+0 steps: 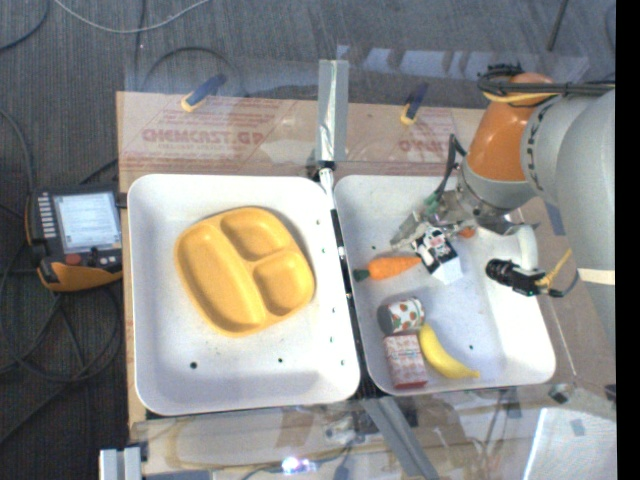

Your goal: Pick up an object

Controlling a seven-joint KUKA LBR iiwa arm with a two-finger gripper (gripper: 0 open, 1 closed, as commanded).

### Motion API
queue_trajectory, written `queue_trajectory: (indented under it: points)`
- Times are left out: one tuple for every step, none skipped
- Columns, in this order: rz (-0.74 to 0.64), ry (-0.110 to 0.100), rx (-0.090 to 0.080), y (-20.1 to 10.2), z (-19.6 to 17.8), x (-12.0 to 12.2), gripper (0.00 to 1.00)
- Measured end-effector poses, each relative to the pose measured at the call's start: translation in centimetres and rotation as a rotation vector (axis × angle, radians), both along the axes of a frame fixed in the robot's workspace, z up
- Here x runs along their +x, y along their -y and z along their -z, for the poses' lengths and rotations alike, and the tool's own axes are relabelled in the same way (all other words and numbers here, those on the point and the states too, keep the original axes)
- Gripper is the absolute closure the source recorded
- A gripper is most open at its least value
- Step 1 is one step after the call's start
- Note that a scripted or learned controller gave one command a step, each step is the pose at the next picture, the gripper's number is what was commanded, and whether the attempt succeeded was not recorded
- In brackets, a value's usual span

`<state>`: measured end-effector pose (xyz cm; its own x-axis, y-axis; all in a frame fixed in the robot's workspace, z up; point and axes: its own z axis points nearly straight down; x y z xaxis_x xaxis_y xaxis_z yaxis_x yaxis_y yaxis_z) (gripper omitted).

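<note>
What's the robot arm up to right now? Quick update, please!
Pincer low in right bin, just above carrot. Nothing seen held. Can, box and banana lie nearer the front.

You'll see two white bins on the table (pixel 135 128). One bin (pixel 520 353) lies directly under the pincer (pixel 437 236), and the other bin (pixel 160 368) sits beside it, away from the arm. A metal strip (pixel 332 108) stands between them, up-view of the pincer. Two blue-and-yellow clips grip the table's far edge: one clip (pixel 414 103) near the pincer, the other clip (pixel 203 90) well apart from it. A handheld screen unit (pixel 75 230) rests far past the farther bin, on grey carpet (pixel 60 88) strewn with cables (pixel 100 13).
</note>
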<state>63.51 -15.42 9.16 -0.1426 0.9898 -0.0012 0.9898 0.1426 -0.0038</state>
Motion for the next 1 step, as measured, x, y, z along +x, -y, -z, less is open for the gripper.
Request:
queue_trajectory:
  points:
    - [0.0, -0.002, 0.002, -0.01, -0.69, 0.02, 1.0]
